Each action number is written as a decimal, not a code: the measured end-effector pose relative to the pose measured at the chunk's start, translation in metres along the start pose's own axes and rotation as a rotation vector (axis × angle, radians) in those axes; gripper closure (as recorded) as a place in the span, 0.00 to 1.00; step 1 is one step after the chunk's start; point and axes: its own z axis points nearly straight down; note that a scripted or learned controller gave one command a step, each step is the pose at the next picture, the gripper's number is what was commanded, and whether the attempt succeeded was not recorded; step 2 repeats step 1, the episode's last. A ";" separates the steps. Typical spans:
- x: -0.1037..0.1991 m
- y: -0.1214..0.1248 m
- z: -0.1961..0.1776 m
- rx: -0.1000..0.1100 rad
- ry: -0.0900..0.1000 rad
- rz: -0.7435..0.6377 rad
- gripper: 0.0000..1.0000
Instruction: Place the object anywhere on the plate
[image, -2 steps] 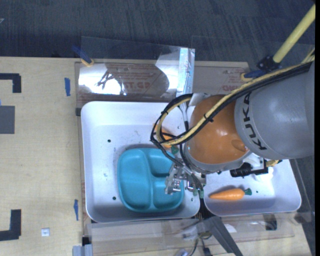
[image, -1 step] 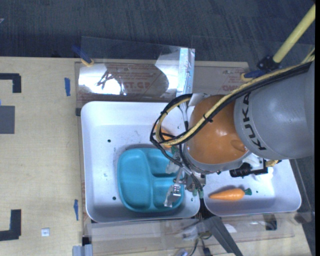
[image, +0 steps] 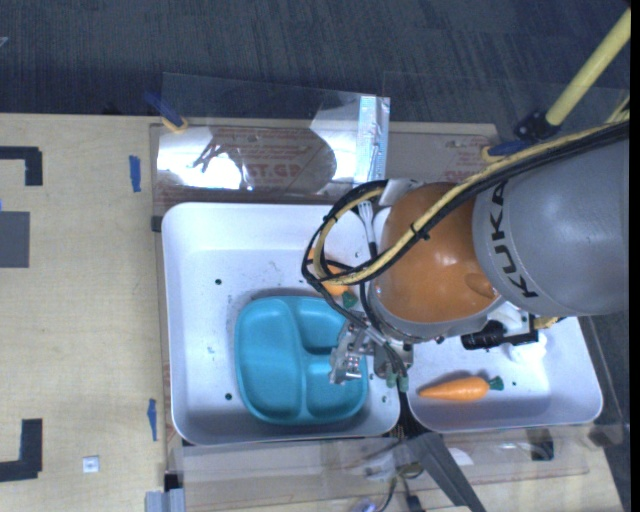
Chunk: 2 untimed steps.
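The gripper (image: 352, 362) hangs over the plate (image: 290, 370); open or closed, I cannot tell. It should first fetch the carrot (image: 455, 388).

1. A single camera hangs above the bench (image: 70, 300) and looks down at a slant, near enough that the two white bins take up most of the lower frame.
2. The left bin (image: 195, 260) sits at centre; the right bin (image: 575, 385) reaches toward the lower right of the frame, partly under the arm.
3. The arm (image: 540, 230) enters from the right edge and looms large, closest to the lens, covering the upper right of the bins.
4. Dark floor (image: 200, 40) runs along the top of the frame, beyond the bench's far edge.
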 end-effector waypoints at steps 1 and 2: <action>-0.102 0.078 -0.074 -0.001 -0.005 -0.279 1.00; -0.102 0.078 -0.074 -0.001 -0.005 -0.279 1.00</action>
